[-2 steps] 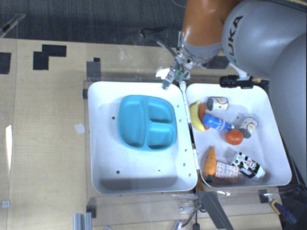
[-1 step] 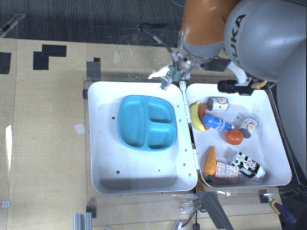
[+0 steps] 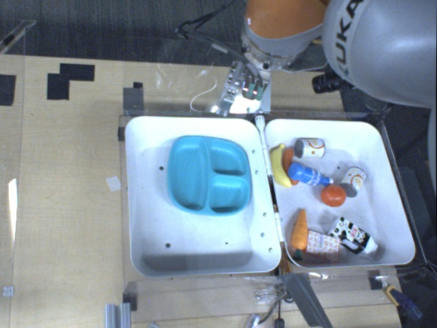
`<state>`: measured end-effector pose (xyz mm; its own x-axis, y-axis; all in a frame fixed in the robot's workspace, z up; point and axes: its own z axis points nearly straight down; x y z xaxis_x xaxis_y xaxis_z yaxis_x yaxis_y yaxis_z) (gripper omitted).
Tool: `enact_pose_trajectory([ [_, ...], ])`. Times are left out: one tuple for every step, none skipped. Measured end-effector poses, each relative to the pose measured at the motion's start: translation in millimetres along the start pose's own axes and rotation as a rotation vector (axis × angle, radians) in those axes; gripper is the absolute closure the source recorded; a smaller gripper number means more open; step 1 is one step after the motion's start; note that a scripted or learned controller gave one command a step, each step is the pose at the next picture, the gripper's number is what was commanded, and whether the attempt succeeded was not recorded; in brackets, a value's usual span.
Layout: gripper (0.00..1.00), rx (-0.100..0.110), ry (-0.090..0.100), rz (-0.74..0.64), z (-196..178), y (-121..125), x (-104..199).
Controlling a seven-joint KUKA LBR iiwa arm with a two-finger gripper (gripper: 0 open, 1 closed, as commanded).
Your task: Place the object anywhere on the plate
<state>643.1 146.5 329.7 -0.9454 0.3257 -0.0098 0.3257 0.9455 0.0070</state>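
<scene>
A light blue divided plate (image 3: 208,174) lies in the left bin (image 3: 147,203), nothing on it. The right bin (image 3: 389,203) holds the loose objects: a yellow banana (image 3: 277,166), a blue bottle (image 3: 308,176), two small cans (image 3: 310,147) (image 3: 354,178), a red ball (image 3: 334,195), a carrot (image 3: 299,229), a brown patterned box (image 3: 322,245) and a black-and-white carton (image 3: 351,236). My gripper (image 3: 240,96) hangs above the back rim where the two bins meet, beyond the plate's far right corner. Nothing can be seen in it.
The grey arm with its orange band (image 3: 283,5) fills the upper right, over the back of the right bin. A ridge between the bins (image 3: 268,183) separates plate from objects. Cables trail behind the bins.
</scene>
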Motion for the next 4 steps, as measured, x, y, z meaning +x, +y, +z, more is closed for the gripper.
enact_pose_trajectory([
  [1.0,0.001,0.003,-0.153,27,48,39],
  [1.0,-0.001,0.001,-0.042,14,79,46],
  [1.0,-0.001,0.001,-0.061,-58,83,34],
  [1.0,0.0,0.003,-0.122,-25,49,132],
])
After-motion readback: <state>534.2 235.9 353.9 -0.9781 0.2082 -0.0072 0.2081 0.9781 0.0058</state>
